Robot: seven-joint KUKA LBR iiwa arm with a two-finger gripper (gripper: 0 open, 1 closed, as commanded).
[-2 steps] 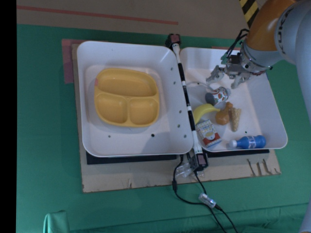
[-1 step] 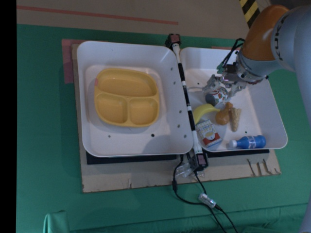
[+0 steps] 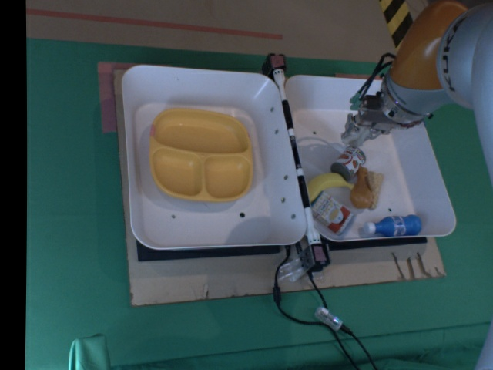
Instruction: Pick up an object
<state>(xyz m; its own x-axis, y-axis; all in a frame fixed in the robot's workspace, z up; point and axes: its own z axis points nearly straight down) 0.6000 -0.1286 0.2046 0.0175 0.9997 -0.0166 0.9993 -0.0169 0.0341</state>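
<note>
White plastic bins sit side by side on the bench, and the left bin (image 3: 146, 168) carries a yellow divided tray (image 3: 202, 154). The right bin (image 3: 431, 183) holds the small things: a small can (image 3: 348, 163) with a red and white label, a banana (image 3: 329, 183), an orange-brown toy figure (image 3: 366, 189), a flat snack packet (image 3: 333, 213) and a little blue bottle (image 3: 393, 226) lying on its side near the front wall.

The gripper (image 3: 357, 139) reaches in from the right and hangs just above the can, very near or maybe touching its top. From this slanted view I cannot tell the state of the gripper, and nothing clearly shows the can as being held.

I judge the step to be the approach or the moment of grasping, with the can as the likely target. The can rests on the bin floor, close beside the banana and the toy figure. The next move probably needs a straight descent around the can, a firm closing, and then a lift, without pushing the neighbours
</note>
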